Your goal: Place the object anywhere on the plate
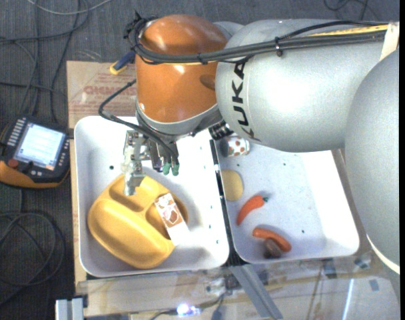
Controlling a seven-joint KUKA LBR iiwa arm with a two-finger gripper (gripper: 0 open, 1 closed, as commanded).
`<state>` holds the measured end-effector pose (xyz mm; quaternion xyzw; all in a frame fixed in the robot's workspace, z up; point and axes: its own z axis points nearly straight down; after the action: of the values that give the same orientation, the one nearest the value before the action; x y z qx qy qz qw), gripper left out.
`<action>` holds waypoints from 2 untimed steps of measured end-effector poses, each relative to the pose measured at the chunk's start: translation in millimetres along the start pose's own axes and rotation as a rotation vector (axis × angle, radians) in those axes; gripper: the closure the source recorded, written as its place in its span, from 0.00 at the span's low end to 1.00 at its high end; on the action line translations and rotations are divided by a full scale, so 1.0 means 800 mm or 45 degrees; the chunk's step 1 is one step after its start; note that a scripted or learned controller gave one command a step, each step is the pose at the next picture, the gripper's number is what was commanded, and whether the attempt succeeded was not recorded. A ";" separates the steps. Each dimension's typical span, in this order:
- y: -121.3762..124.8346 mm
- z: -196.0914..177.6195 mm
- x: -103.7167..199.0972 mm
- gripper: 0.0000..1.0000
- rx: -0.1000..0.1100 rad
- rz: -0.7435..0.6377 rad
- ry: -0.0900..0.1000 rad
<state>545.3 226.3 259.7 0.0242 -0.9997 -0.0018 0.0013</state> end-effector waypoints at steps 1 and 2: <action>-0.008 -0.012 0.066 1.00 0.006 -0.157 -0.001; 0.010 0.202 0.056 1.00 -0.001 -0.042 -0.016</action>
<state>500.0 232.7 98.1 0.0406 -0.9992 -0.0024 -0.0048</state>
